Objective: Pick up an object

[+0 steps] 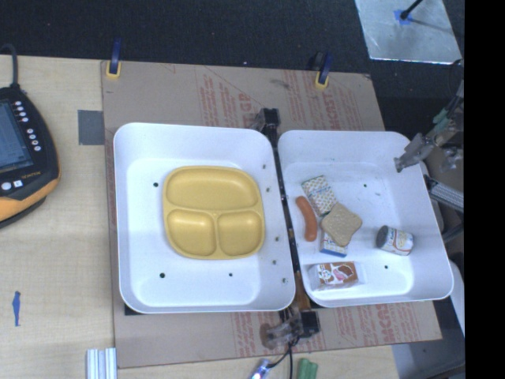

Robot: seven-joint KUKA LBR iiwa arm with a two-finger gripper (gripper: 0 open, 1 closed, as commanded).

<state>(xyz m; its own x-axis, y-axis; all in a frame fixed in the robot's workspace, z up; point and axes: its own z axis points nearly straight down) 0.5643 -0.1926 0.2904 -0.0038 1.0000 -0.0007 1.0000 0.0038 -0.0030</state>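
- A carton was located at the right bin's front edge.
- A sausage, toast and can were positioned mid-bin.
- A yellow tray was seated in the left bin.
- The gripper was positioned over the right bin's far right rim; its jaw state could not be determined.

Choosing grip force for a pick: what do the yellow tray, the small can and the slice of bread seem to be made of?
Yellow tray: likely moulded plastic, smooth with a soft sheen, three rounded compartments. Small can: seemingly metal with a paper or printed label, its dark end facing left. Slice of bread: matte, speckled brown; possibly foam or plastic toy food.
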